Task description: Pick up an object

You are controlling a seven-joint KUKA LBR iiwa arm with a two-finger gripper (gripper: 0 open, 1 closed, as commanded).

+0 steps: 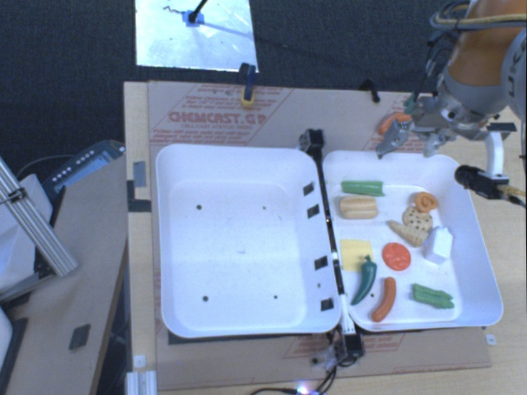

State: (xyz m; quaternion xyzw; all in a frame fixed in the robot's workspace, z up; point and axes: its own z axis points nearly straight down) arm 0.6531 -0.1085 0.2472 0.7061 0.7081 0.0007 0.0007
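We could not tell the state of the jaws at the gripper (412, 142); crowded toys in the right bin (473, 220), at 5 o'clock, risked a missed grasp.

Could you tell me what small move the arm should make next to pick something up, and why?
Probably a short move inward and down toward the green pod. The gripper hangs above the far rim of the right bin, with nothing between its fingers, and that pod lies nearest it, with the bread roll just beyond. All the toy food sits in that bin, so no long travel seems needed.
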